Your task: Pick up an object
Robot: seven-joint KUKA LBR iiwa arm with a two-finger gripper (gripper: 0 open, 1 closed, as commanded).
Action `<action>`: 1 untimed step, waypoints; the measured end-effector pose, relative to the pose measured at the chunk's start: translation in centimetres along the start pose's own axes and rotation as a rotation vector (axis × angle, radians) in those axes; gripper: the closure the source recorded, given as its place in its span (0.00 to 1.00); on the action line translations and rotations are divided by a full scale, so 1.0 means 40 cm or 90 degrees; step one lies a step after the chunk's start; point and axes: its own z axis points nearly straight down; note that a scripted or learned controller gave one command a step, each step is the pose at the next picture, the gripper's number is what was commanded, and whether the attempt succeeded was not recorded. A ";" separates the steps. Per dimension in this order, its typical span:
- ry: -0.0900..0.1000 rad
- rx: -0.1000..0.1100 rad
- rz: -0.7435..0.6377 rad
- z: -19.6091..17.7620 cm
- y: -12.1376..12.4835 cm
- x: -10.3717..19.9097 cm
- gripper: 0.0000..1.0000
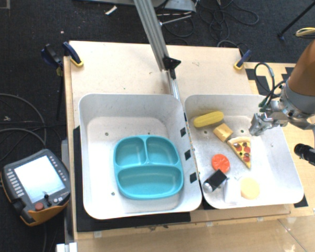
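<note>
The gripper (258, 124) hangs at the upper right of the right bin (283, 185), close to its far rim; whether it is clenched cannot be told. Just left of it lie a corn cob (208, 119), a cheese wedge (223, 132) and a pizza slice (242, 151). Lower sit a tomato (220, 163), a black block (215, 180) and a pale disc (250, 188). In the left bin (94, 140), a blue tray (147, 166) leaves bare floor along the upper wall.

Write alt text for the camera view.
The pincer hovers over the right bin, beside a pizza slice toy, corn cob and red tomato. The left bin holds a teal divided plate.
</note>
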 end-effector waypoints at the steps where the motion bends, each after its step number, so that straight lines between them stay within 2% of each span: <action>1: 0.000 0.000 -0.001 -0.089 0.004 0.000 1.00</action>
